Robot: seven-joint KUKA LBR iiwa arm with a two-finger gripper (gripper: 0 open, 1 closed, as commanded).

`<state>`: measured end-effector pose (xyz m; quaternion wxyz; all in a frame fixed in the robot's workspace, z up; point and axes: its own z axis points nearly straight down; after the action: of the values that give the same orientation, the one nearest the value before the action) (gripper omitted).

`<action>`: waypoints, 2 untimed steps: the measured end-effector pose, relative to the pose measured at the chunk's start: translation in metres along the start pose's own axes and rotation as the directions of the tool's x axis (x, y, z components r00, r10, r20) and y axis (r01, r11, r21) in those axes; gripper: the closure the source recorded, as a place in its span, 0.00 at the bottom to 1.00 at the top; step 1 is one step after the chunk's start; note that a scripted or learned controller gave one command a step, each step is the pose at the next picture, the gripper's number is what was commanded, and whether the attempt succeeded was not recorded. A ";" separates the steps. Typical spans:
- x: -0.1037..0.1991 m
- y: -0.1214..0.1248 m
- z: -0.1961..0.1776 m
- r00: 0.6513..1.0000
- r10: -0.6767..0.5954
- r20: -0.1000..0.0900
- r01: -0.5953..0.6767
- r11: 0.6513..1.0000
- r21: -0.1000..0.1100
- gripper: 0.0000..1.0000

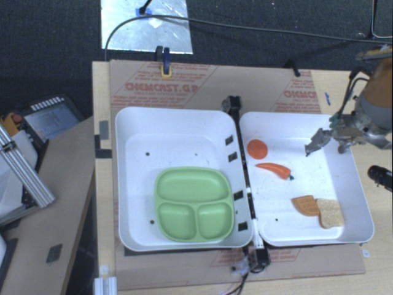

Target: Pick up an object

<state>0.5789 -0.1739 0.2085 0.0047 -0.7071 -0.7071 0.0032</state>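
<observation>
At the far left of the picture, a grey box (50, 117) with a screen sits on a side table, and a silver metal bar (24, 172) lies just below it. At the top, a shiny metal sheet (146, 16) lies on the dark floor.

The left bin (132, 137) is white and fills the middle left. A green plate (194, 203) with three parts lies in its lower half, near the front wall.

The right bin (355, 192) touches the left bin along the middle. In its upper left part lies a round orange slice (257, 147). Just below it is a small orange pepper (274, 170), tilted down to the right. Lower down, toward the bottom right, a brown piece of bread (305, 205) lies touching a pale piece of toast (330, 213).

The gripper (318, 142) hangs over the upper right part of the right bin, well apart from the food. I cannot tell whether it is open or closed. Nothing is seen in it. The grey arm (376, 106) with its orange band comes in from the right edge.
</observation>
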 end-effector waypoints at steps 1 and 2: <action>0.000 0.003 -0.007 1.000 -0.003 0.003 0.003 1.000 -0.012 0.00; -0.001 0.012 0.038 1.000 -0.002 0.002 0.002 1.000 -0.010 0.00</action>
<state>0.5901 -0.1753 0.1701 0.0004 -0.7063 -0.7079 0.0004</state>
